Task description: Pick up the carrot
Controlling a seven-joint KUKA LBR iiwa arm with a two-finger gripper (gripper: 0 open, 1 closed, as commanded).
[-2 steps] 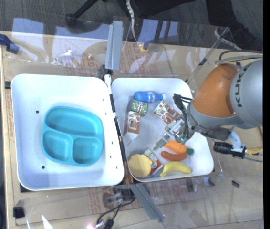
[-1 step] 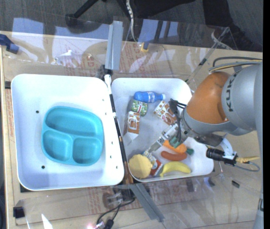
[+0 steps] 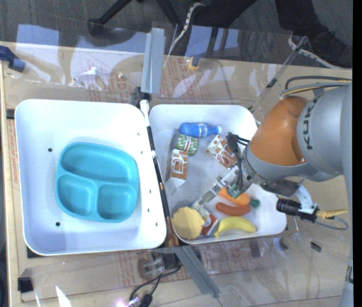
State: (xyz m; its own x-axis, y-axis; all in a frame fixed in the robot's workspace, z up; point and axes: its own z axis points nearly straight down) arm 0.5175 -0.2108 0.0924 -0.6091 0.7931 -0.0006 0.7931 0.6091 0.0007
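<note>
The tool [image 3: 231,185] hangs just above the carrot [image 3: 234,204], in the approach step; whether it is spread or closed I cannot tell. The carrot lies above the banana [image 3: 235,226]. Next it must descend and close squarely on the carrot.

bright even overhead light, soft shadows, slight blur

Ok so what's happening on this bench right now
The arm reaches into the right bin, gripper down by the carrot near the front. A banana and lemon lie close beside it, with packets and a bottle farther back. The left bin holds a blue tray. Whether the carrot is gripped isn't clear.
</note>
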